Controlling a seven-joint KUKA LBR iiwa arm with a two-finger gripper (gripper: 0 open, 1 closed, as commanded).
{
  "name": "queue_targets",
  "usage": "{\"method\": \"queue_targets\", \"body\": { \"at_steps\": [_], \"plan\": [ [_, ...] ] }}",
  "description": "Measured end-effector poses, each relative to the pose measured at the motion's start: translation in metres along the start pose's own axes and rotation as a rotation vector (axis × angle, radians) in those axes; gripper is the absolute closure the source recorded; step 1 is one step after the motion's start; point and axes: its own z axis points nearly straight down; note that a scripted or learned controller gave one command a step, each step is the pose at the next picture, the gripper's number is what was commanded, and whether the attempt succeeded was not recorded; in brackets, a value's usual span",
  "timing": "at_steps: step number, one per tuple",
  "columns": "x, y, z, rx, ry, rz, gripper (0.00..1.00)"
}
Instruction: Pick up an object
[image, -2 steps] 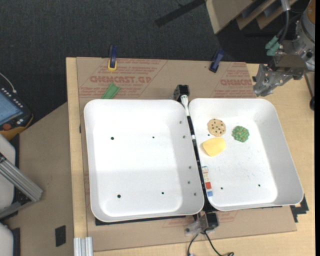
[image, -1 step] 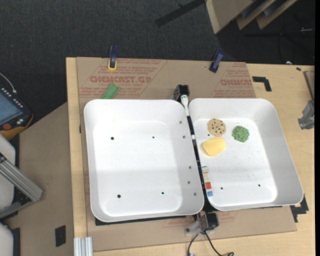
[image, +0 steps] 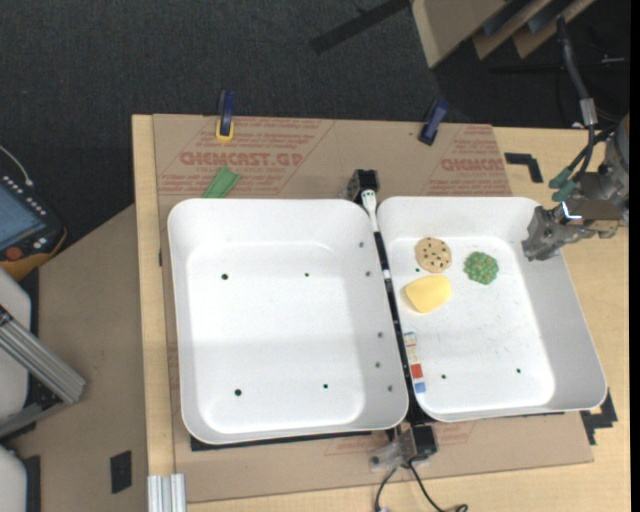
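While the left bin (image: 270, 320) lies bare, we see a cookie (image: 433, 254), yellow piece (image: 427, 294) and green, perhaps broccoli, lump (image: 481, 267) in the right bin (image: 500, 370); the gripper (image: 543, 238) hovers upper right, jaw state unclear.

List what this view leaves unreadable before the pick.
- tool: small and dark at the right bin's rim; finger state unreadable.
- Arm: cut off by the right edge.
- green object, cookie: too small to identify surely.
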Motion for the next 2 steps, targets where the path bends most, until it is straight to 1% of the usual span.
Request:
{"method": "queue_targets", "body": {
  "at_steps": [1,2],
  "plan": [
    [0.109,-0.019,-0.078,-0.016,0.002,-0.009,1.00],
    [0.192,-0.016,-0.085,-0.009,0.000,-0.006,1.00]
  ]
}}
